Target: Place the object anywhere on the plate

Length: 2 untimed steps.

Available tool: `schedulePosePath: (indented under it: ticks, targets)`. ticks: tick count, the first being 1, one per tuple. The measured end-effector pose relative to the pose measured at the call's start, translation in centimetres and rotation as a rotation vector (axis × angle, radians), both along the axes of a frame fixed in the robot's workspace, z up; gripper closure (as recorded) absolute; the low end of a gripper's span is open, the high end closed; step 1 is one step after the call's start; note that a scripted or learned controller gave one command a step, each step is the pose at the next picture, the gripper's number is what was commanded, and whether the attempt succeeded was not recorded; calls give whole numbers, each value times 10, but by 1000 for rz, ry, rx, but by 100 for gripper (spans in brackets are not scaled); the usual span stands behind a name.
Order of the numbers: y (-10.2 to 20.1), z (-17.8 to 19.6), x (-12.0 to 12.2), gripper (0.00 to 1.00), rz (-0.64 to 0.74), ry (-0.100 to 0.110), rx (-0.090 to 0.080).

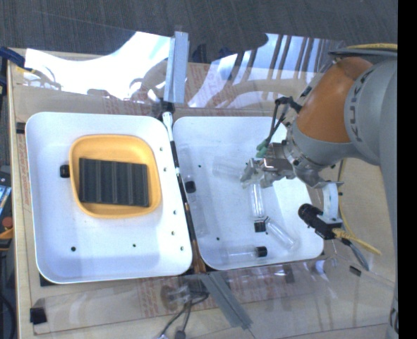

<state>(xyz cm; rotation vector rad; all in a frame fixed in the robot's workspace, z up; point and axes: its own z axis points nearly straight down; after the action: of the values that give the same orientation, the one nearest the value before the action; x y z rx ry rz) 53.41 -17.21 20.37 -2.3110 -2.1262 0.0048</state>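
Observation:
A yellow plate (113,145) lies in the left bin (46,239), and a black ridged block (115,182) rests on its middle. My gripper (255,174) hangs over the middle of the right bin (215,147), far from the plate. Directly below it lies a clear tube (256,202) with a black cap at its near end. I see nothing held in the gripper.
Two more clear tubes with black caps lie near the right bin's front: one slanted (281,234), one flat along the front wall (242,252). A small black piece (65,170) sits left of the plate. Another (189,186) sits by the divider between the bins.

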Motion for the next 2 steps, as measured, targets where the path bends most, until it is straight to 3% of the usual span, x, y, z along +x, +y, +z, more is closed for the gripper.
schedulePosePath:
  ticks: [1,2]
  targets:
    - [25,0,46,100,196,-2,2]
    - [47,-19,44,100,452,1,4]
